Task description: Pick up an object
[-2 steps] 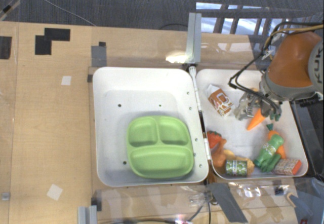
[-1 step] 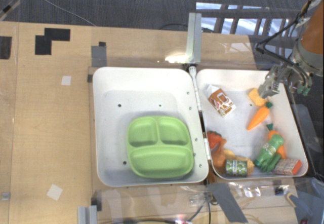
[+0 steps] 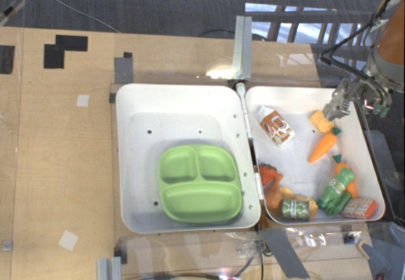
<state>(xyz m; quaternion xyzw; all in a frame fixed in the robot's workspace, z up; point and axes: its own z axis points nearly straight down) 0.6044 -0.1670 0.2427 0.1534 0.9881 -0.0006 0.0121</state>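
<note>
A: Your gripper [image 3: 334,111] hangs over the right bin's [image 3: 297,96] one o'clock corner, right above the small yellow piece [image 3: 321,122]. Whether those fingers are spread or pinched, I can't tell from this angle, and I see nothing held.

B: The toy carrot [image 3: 323,147] lies just at five o'clock of the yellow piece, nearly touching. Come down off-centre and you'll likely nudge one into the other.

A: And the bin wall is close at three o'clock, so a finger could clip the rim.

B: The green bottle [image 3: 337,187] sits down at six o'clock in the clutter, and the green plate [image 3: 199,182] fills the left bin [image 3: 136,146].
</note>
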